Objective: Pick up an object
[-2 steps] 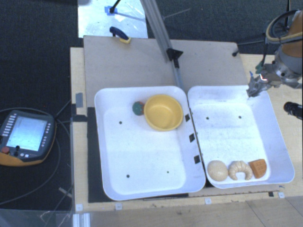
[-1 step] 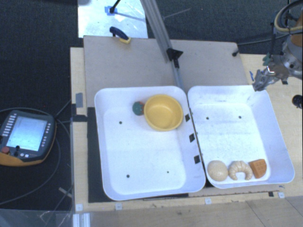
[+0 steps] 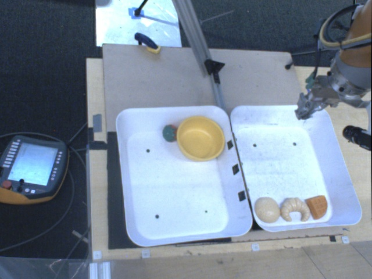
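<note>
End effector waits at the far rim, with the pickable things at the near one

The end effector (image 3: 304,110) hangs over the far right corner of the right bin (image 3: 290,156), close above its rim. It is small and blurred here, so whether it is wide or narrow I cannot tell; nothing is seen in it.

The candidates lie well apart from it. Along the near wall of the right bin sit a pale round roll (image 3: 267,209), a croissant (image 3: 295,208) and a brown square piece (image 3: 317,206), in a row and touching or nearly so. In the left bin (image 3: 174,208) a yellow bowl (image 3: 200,138) stands near the far wall with a small dark green ball (image 3: 169,133) just beside it on its left.

To do the step well, the roll looks the best choice, probably: it ends the row, with bare floor to its left and behind it. Come straight down over its middle, closing across the axis that runs away from the croissant, so no neighbour is nudged.

Mind the edges: all three sit hard by the sloping near wall, leaving little room on that side. The middle of the right bin is open floor, a free path for crossing low
</note>
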Controlling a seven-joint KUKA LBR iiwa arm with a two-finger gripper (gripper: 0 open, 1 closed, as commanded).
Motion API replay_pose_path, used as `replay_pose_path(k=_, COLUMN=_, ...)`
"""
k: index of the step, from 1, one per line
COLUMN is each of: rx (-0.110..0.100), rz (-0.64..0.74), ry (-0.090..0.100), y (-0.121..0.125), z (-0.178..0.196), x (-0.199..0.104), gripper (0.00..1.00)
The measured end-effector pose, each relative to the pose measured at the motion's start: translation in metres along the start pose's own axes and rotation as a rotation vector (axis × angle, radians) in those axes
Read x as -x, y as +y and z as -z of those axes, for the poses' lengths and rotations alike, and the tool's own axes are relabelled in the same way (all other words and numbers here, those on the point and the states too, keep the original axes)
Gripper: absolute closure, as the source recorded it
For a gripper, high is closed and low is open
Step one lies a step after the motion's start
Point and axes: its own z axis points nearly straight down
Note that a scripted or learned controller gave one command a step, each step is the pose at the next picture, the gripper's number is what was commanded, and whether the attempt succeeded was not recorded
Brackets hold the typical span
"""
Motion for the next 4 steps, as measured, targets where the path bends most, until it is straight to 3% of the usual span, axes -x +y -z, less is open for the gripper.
replay_pose_path(k=2, rx=-0.001, rz=0.000, ry=0.000, y=-0.047, z=0.000, x=-0.092, gripper=1.00)
replay_pose_path(k=4, rx=-0.001, rz=-0.001, ry=0.001, y=-0.073, z=-0.014, x=-0.189, gripper=1.00)
